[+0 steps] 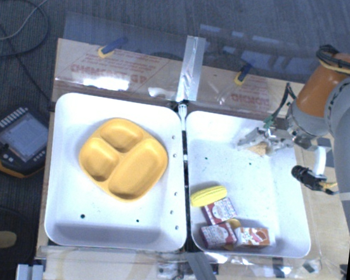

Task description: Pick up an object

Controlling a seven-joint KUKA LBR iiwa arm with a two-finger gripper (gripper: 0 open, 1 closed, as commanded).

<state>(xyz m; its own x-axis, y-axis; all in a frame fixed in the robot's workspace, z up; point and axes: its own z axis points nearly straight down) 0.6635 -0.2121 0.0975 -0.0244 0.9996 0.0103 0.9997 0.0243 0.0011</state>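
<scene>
While the black and orange handheld control pendant (pixel 10 140) lies on the dark floor at the far left, the left shallow white plastic bin (pixel 62 217) on the surface holds a yellow three-compartment moulded plastic tray (pixel 123 158), which sits a little left of the bin's middle. Just right of it, touching along the shared rim, the right shallow white plastic bin (pixel 282 201) carries a small cluster at its near edge: a yellow ribbed oblong plastic piece (pixel 208 195) lies just above a red and white small carton (pixel 220 210), with a second dark red carton (pixel 217 236) and an orange and red carton (pixel 254 236) close beside them. At the far right corner of that bin, the grey arm with its orange band (pixel 323 85) reaches in, and the fingers (pixel 266 140) are down near the bin floor by a small tan object (pixel 258 149). How far the fingers are spread cannot be told from this view, nor whether they have hold of anything.
</scene>
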